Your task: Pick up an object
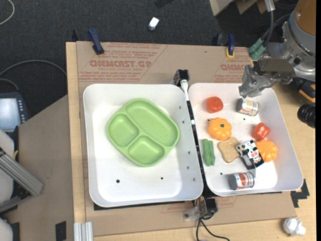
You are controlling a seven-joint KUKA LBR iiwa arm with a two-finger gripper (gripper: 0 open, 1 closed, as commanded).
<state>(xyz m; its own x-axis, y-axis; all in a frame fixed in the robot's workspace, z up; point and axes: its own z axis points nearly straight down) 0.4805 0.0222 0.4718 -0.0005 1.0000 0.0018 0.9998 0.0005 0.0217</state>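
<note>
Item: table (125,59) with two white bins side by side; we reach in from the right

Left bin (100,185): one green divided plate (143,132), lying near the middle

Right bin (281,169): a red tomato (214,104), a small orange pumpkin (219,128), a green pod (208,152), a slice of toast (228,149), a red pepper (260,131), an orange fruit (268,149), a black-and-white packet (249,153), a can on its side (242,180) near the front wall, and a small white cup (248,107) at the back

Gripper (251,90): at the back of the right bin, directly over the small white cup; we cannot tell how wide it stands, and nothing is seen between its fingers

Key relation: the cup lies just below and toward the front of our gripper, tipped on its side with its long axis running roughly left to right. The tomato sits just beside it to the left, apart from it. We judge a short straight drop the likely next need
</note>
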